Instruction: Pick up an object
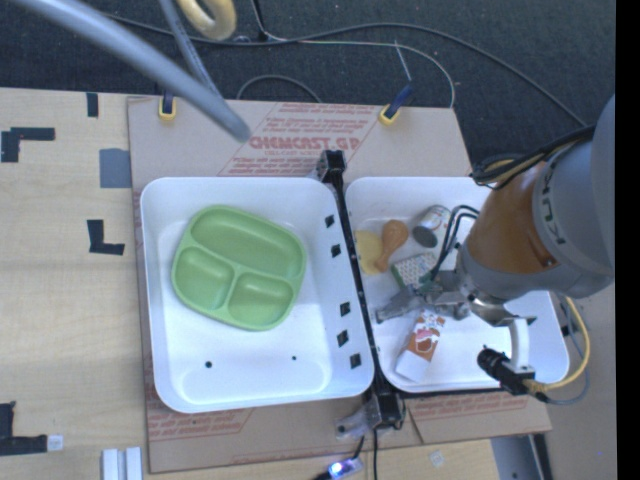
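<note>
reaching in from the right, the arm (545, 223) lowers its hand (400, 301) into the right bin (545, 368), among a small pile of objects. whether it is open or closed cannot be told. a white carton (422, 345) lies just below it, a silver can (431, 225) and yellow-brown toy foods (380, 245) just above. the left bin (165, 368) holds a green divided plate (238, 266).

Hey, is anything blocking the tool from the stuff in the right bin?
Nothing visible does. The tool is already low inside the right white bin, among the small white carton with red print, the tan wooden piece and the small metal can.
</note>
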